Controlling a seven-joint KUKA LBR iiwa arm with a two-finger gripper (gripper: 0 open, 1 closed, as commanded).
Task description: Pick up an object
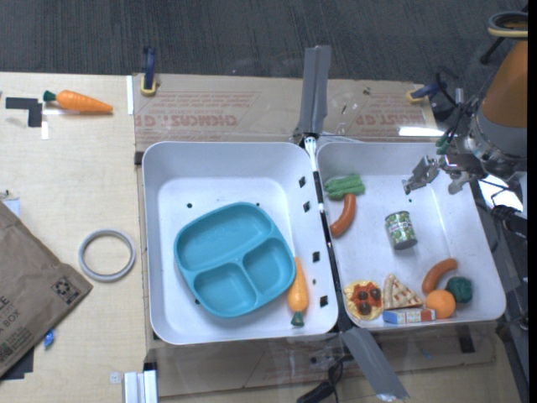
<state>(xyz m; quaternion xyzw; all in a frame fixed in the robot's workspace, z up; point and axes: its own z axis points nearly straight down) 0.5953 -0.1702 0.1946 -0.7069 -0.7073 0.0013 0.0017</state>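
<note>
Gripper (438,175): I see it over the right bin's (482,225) upper right, fingers spread, gripping nothing.
Can (401,230): green, nearest object, below-left of my gripper, apart from it.
Sausage (343,215): left of can.
Left bin (155,250): blue tray (234,259), carrot (298,285) beside it.

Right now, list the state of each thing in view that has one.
Pincer: above the right bin's far side, holding nothing.
Green can: lying on its side.
Blue divided tray: right side up, compartments bare.
Carrot: propped against the tray's edge.
Tape ring: flat on the bench.
</note>
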